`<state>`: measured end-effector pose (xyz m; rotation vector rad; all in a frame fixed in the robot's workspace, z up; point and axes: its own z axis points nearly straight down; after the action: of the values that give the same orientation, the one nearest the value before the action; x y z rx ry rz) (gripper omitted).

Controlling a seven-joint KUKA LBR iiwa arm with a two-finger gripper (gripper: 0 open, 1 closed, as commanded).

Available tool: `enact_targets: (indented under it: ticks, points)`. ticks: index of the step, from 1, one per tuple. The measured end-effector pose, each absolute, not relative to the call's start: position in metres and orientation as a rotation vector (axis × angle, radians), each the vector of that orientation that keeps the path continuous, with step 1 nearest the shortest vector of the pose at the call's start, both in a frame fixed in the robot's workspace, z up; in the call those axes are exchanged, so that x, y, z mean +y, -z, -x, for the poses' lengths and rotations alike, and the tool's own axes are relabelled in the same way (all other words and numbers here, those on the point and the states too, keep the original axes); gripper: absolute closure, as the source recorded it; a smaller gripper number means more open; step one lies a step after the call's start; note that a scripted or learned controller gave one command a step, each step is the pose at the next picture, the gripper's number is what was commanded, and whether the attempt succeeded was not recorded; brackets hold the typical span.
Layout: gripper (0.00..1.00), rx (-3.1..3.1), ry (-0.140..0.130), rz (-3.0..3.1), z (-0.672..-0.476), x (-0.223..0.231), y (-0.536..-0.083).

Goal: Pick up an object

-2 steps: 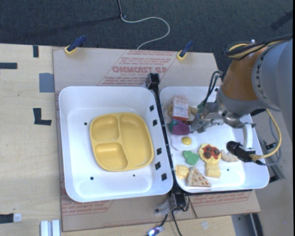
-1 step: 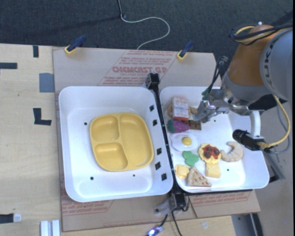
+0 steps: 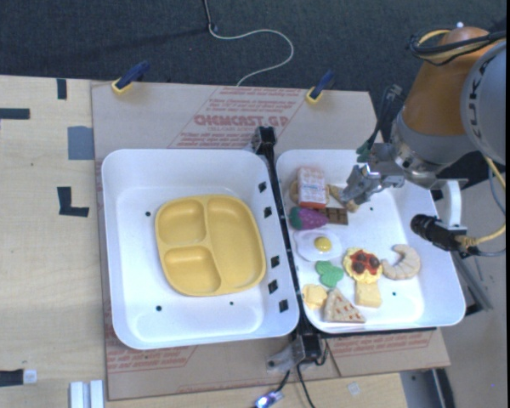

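Yellow plastic marks the left side: a divided plate (image 3: 210, 245) with three compartments lies flat in the middle of the left white bin (image 3: 123, 228). Both bins sit on a cardboard sheet (image 3: 229, 117) spread over the wooden desk (image 3: 34, 253), with a blue-and-yellow clamp at each far corner of the sheet.

The right white bin (image 3: 438, 300) holds a scatter of toy food. Along its left part, from far to near, lie a small boxed snack (image 3: 311, 186), a purple piece (image 3: 305, 218) beside a dark brown bar (image 3: 335, 216), a fried egg (image 3: 318, 246), a green piece (image 3: 328, 273), a small yellow cube (image 3: 314, 296) and a pizza slice (image 3: 342, 308). Further right sit a yellow round with a red top (image 3: 361, 264), a cheese block (image 3: 369, 294) just near of it, and a pale croissant (image 3: 402, 263).

The tool (image 3: 358, 190) hangs low over the far part of the right bin, just right of the boxed snack and above the brown bar. Whether its fingers stand apart or together cannot be told, and nothing visibly sits between them. The grey arm with its orange band (image 3: 438, 83) reaches in from the right.
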<state>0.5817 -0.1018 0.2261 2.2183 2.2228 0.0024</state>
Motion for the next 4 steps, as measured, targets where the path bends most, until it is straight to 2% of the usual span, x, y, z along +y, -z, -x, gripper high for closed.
enact_targets:
  ticks: [2, 3, 4]
  points:
    - [1.0, 2.228, 0.006, -2.222, -0.503, -0.025, -0.212]
    - [1.0, 2.228, 0.002, -2.219, -0.498, 0.0, -0.219]
    - [1.0, 2.224, 0.001, -2.221, -0.495, -0.004, -0.232]
